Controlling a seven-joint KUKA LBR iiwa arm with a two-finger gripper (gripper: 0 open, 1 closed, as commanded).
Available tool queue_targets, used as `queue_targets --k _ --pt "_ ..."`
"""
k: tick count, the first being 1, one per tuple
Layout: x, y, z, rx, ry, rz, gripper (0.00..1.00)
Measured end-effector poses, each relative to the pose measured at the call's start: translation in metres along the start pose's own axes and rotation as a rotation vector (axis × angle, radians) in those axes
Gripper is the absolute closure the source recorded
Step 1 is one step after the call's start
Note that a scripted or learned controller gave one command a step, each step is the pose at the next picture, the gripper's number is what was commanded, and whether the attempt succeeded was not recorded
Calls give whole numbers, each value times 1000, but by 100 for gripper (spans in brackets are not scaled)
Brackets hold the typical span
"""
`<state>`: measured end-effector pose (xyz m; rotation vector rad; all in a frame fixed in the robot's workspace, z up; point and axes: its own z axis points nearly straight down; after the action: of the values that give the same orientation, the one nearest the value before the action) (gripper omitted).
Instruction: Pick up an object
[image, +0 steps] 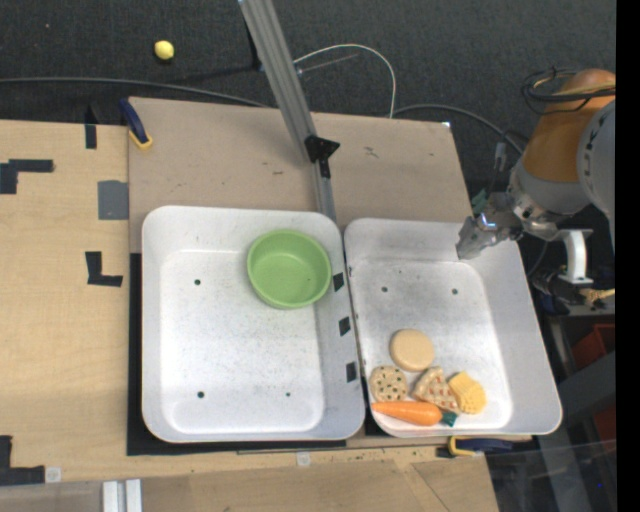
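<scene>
Claw (478, 240) at far right corner of right bin (520, 300), grip state not discernible, nothing seen held; carrot (407, 411), cookie (412, 350), waffle (388, 383), corn (467, 392) clustered near edge, probably light, stiff plastic; carrot best pinched mid-length across its width.

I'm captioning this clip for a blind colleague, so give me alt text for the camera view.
A grey robot arm's hand hovers at the far right corner of the right bin, whose near end holds a carrot, a round cracker, a waffle, a pizza slice and corn. The left bin holds a green bowl.
</scene>
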<state>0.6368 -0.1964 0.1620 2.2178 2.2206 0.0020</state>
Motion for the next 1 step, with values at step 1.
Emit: queue_targets --k 1 --pt "0 1 -53 -1 0 -1 100"
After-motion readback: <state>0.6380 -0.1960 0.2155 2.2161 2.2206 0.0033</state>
